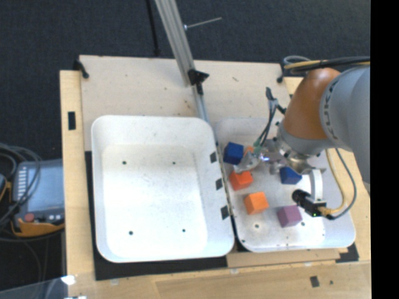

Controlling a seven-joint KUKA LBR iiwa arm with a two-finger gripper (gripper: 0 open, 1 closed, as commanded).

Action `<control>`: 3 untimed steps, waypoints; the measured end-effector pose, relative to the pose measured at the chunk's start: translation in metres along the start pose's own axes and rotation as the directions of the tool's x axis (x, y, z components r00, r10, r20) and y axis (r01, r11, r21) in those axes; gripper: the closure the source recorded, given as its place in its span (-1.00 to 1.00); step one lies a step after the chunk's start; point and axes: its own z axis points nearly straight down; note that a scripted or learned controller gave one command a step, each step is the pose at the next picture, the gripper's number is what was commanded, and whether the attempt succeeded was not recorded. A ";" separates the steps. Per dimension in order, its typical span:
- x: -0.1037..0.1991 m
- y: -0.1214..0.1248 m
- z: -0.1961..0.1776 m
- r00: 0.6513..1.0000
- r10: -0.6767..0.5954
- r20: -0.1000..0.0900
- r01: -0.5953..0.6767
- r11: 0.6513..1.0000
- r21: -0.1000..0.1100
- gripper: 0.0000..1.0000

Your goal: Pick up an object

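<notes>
The right bin (pixel 336 229) holds several small blocks. A blue cube (pixel 233 152) lies near its left wall, with a red-orange block (pixel 242 179) just below it and an orange cube (pixel 255 202) lower still. A purple cube (pixel 289 215) sits toward the front, and another blue block (pixel 290 175) lies under the wrist. My gripper (pixel 252 159) hangs low over the bin, just right of the blue cube and above the red-orange block. The arm's orange band (pixel 308 104) and grey wrist hide the bin's back right part.
The left white bin (pixel 156 185) lies beside the right one, with a shared wall between them. A slanted aluminium post (pixel 177 36) rises from behind the bins. A black cable plug (pixel 308 201) dangles over the right bin, near the purple cube.
</notes>
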 end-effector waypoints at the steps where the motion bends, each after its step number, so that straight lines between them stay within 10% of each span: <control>1: 0.000 0.002 0.002 1.000 0.002 0.000 -0.002 1.000 -0.004 -1.00; 2: -0.001 0.004 -0.008 1.000 0.007 -0.001 -0.007 1.000 -0.011 1.00; 3: 0.001 0.005 -0.053 1.000 -0.008 -0.002 0.008 1.000 0.015 1.00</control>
